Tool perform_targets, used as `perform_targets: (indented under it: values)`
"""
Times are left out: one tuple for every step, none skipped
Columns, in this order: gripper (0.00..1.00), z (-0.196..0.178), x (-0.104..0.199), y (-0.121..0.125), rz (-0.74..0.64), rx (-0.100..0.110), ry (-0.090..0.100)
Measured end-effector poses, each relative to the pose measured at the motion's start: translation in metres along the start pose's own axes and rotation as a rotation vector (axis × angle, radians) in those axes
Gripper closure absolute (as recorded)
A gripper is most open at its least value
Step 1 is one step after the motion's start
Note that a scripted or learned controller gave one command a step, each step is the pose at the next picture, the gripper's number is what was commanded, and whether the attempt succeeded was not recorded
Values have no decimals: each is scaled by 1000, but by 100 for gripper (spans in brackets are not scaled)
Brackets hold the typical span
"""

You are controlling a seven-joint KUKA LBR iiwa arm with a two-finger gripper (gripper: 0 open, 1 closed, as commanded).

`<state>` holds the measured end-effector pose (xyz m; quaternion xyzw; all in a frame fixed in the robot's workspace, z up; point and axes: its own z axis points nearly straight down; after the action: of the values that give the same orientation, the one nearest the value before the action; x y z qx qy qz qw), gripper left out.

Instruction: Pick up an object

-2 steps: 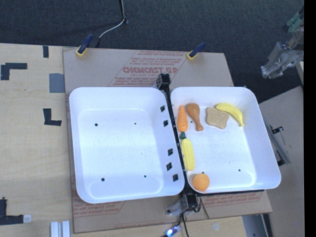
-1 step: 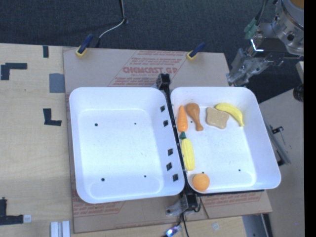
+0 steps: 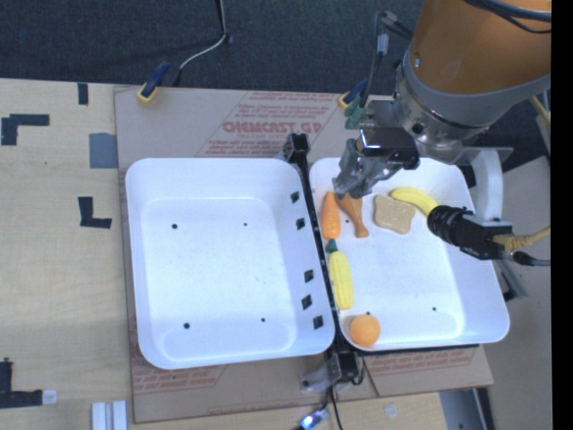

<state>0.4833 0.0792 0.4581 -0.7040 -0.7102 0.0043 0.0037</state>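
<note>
We see the gripper over the right bin, just above the carrot. We cannot tell its state.

KUKA arm — broad orange band above a grey metal wrist housing. Dark cables loop across the orange section and run down the wrist's side — a small grey gripper hangs beneath.

Red printed lettering runs across the brown cardboard sheet lying under the two white bins, seen upside down from the camera. Individual words not legible at this resolution. No other readable text.
</note>
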Motion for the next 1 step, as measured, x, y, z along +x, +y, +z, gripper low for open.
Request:
perform_targets:
  values:
    - [100,83,17,1,7,1,-2]
